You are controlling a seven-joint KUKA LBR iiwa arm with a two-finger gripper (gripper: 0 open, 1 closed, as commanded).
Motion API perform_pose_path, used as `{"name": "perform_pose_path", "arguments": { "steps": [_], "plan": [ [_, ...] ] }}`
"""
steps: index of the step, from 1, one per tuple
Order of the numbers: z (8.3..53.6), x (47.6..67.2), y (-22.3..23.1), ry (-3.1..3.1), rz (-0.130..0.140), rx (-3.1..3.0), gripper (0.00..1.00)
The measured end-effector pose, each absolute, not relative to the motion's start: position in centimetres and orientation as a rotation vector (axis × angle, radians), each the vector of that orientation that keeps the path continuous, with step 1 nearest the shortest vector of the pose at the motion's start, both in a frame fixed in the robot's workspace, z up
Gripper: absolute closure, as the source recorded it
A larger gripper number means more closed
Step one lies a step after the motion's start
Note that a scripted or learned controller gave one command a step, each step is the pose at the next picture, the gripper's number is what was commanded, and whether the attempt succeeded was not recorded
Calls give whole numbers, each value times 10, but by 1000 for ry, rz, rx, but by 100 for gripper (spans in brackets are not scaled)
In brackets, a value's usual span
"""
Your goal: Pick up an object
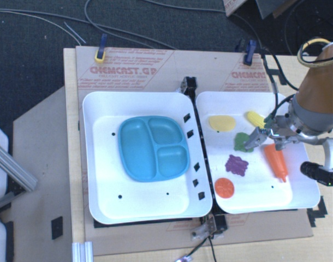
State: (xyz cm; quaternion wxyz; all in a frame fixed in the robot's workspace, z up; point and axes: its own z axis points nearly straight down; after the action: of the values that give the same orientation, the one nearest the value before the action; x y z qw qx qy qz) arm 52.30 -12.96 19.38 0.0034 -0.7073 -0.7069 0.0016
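Note:
The right bin [303, 198] holds several toy foods. Among them are a yellow oval piece [222, 123], a small yellow piece [255, 118], a green piece [242, 142], a purple grape cluster [236, 165], an orange disc [225, 188] and an orange carrot [277, 161]. My gripper [265, 141] hangs low over the bin's upper right part, between the green piece and the carrot's top end. It stands open, with one finger [254, 139] by the green piece's right edge. Nothing sits between the fingers.
The left bin [101, 195] bears a blue divided plate [154, 147]. A black divider with clips [196, 146] runs between the bins. The arm's grey and orange body [319, 100] overhangs the right bin's right side. Cables lie behind the bench.

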Motion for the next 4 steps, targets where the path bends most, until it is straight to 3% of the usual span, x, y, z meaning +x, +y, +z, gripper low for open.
{"name": "perform_pose_path", "arguments": {
  "steps": [2,3,4],
  "plan": [
    [85,515,-120,-2217,1,-2219,0],
    [101,519,-121,-2224,-10,-2226,100],
    [149,511,-126,-2222,-2,-2224,100]
  ]
}}
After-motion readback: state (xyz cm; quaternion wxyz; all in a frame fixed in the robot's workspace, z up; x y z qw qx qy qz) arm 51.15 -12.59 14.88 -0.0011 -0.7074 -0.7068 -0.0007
